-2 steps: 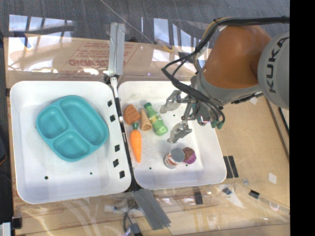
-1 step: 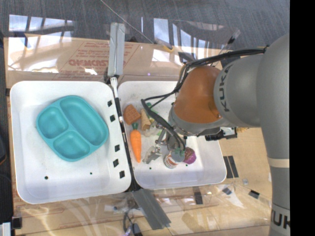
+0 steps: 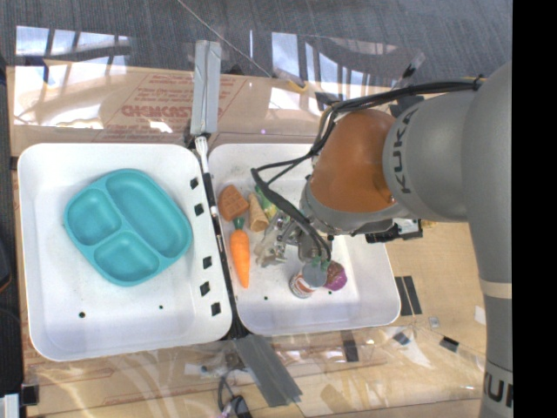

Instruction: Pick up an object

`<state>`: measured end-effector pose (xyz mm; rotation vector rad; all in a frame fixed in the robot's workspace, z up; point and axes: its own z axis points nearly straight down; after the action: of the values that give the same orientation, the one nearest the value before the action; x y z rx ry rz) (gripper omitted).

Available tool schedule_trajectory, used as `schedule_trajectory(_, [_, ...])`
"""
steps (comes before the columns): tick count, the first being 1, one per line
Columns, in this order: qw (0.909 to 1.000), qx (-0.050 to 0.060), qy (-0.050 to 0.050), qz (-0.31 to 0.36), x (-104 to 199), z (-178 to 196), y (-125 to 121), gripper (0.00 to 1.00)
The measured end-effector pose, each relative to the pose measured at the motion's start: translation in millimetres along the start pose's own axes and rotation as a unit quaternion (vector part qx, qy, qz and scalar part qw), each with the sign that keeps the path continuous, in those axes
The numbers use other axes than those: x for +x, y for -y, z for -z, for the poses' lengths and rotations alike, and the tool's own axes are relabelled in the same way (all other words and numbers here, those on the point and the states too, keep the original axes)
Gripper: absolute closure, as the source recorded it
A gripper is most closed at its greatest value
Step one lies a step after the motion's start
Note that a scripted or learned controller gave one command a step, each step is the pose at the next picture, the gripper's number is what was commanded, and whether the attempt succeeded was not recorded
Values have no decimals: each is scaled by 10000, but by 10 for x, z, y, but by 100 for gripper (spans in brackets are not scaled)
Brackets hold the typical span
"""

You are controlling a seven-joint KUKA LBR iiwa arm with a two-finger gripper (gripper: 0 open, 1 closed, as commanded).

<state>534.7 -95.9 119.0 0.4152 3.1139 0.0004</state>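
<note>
Gripper (image 3: 280, 242), its jaw state impossible to tell, hangs beside the carrot (image 3: 240, 257): light, stiff, slippery, probably best grasped mid-length.

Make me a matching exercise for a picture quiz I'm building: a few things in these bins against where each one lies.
Things:
1. teal divided plate
2. carrot
3. purple piece
4. gripper

Places:
A. right bin, along its left wall
B. left bin
C. right bin, toward its near edge
D. over the right bin's middle, beside the carrot

Pairs: 1-B, 2-A, 3-C, 4-D
</note>
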Motion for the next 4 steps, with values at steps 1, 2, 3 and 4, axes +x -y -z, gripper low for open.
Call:
schedule_trajectory(1, [9765,-8,16,-2154,105,744,-340,100])
schedule_trajectory(2, [9959,-1,2,-905,715,1232,-447,100])
schedule_trajectory(3, [9896,-3,2,-1438,633,1179,-1178,100])
schedule_trajectory(4, [9967,-7,20,-805,934,1597,-1256,100])
